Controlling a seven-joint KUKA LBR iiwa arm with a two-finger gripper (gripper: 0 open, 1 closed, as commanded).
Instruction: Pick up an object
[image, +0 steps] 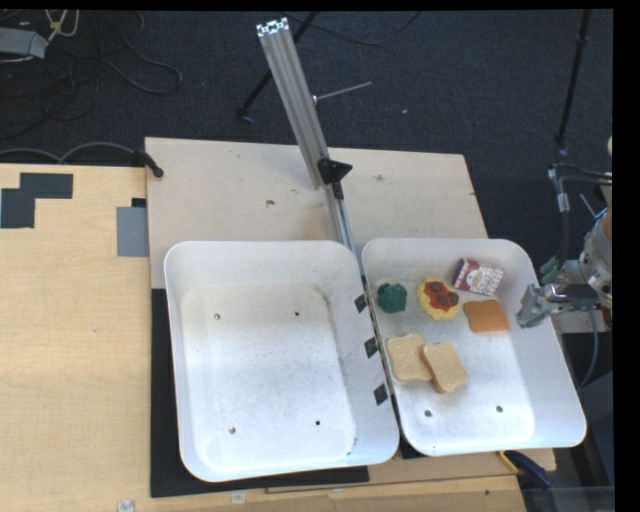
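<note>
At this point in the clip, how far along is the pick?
Nothing looks picked yet. The green object, pizza-like piece, red-white packet, orange slab and two bread pieces all lie in the right bin. The gripper sits at that bin's right rim. Approach, grasp and lift remain.

No legible text, number or brand is found. Printing is noted on the small red-and-white packet (479, 277) in the right bin (540, 420), but it cannot be read.

A grey metal gripper (532, 305) on a pale grey wrist, with thin dark cables running alongside it.
</note>
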